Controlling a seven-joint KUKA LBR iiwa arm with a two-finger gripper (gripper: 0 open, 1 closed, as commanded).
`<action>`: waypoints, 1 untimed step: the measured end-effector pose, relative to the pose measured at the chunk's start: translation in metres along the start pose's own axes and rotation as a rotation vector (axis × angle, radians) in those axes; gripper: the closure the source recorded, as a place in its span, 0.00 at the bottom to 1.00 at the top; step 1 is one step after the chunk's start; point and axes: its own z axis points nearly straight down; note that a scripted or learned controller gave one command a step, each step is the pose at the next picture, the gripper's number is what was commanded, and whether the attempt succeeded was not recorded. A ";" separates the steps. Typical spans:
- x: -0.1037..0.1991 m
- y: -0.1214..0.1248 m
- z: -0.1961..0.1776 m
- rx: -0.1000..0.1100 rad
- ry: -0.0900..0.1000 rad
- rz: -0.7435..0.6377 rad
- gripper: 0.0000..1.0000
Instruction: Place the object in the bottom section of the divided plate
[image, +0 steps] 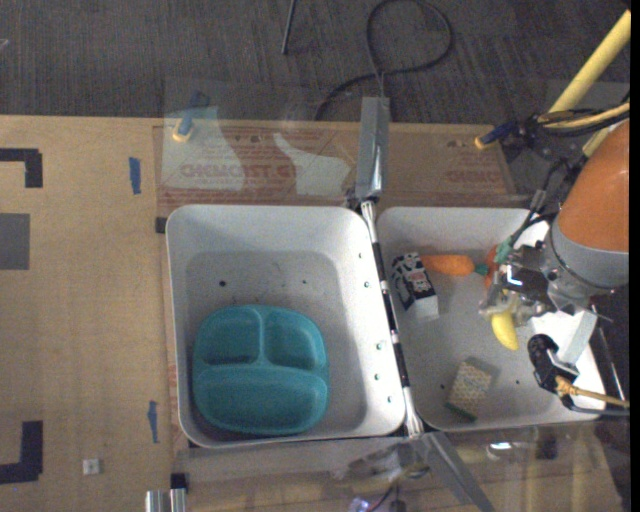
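A teal divided plate (260, 368) lies in the left bin (200, 250), toward its front; the plate's one wide section faces the front edge and two smaller sections sit behind it. My gripper (503, 287) hangs over the right bin (440, 400) near its right side. It is just above a yellow banana-like piece (506, 329) and next to the right end of an orange carrot (448, 265). The view does not make clear whether the gripper touches or holds anything.
Also in the right bin are a small black-and-white box (415, 284) by the left wall and a tan sponge with a green edge (469, 386) near the front. A metal divider (385, 310) separates the bins. Cables and a yellow hose run at the far right.
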 end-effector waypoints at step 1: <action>0.102 -0.024 0.037 0.001 0.001 -0.081 1.00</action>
